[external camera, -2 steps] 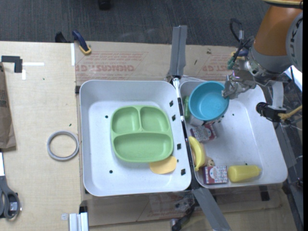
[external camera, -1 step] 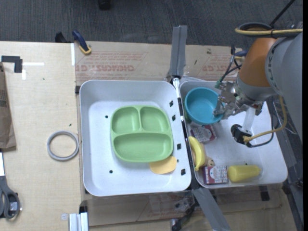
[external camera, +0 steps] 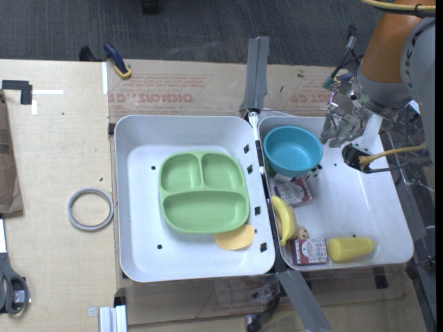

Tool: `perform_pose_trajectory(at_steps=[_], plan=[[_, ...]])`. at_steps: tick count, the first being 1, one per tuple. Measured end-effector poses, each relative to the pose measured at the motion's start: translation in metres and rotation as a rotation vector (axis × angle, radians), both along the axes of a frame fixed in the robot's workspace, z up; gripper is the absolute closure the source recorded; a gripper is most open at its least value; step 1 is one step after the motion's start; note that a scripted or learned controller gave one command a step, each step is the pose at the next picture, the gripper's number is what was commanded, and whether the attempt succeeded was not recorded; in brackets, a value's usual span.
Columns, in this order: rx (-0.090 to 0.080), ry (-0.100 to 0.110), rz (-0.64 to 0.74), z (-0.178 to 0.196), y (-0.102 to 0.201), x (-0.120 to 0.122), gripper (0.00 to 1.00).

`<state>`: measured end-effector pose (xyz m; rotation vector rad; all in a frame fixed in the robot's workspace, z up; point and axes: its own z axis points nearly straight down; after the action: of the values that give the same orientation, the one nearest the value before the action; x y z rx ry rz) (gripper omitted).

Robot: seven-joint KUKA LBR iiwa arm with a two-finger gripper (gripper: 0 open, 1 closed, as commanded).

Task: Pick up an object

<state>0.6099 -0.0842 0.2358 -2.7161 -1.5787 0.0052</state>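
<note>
the blue bowl point(external camera: 293, 149), judged light, stiff and slippery, is seen in the right bin's point(external camera: 377, 209) far corner, best taken by its rim, while the gripper point(external camera: 338, 131) hangs just beside it, its grip state not discernible.

Right bin point(external camera: 387, 206): open floor through the middle and along its right wall. Blue bowl point(external camera: 293, 149) blocks the far-left corner, with a packet point(external camera: 294, 192) just in front of it. Banana point(external camera: 282, 218) lies along the left wall. Small carton point(external camera: 309, 251) and yellow block point(external camera: 350, 247) line the near edge. Left bin point(external camera: 135, 206): green divided plate point(external camera: 204, 192) fills the centre, yellow disc point(external camera: 235, 238) touching its near rim; only narrow margins free along the walls.
</note>
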Motion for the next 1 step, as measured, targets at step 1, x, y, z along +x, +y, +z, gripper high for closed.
perform_pose_trajectory(at_steps=[1], plan=[[0.0,0.002,-0.092,-0.0785,-0.0121,0.0374,1.0]])
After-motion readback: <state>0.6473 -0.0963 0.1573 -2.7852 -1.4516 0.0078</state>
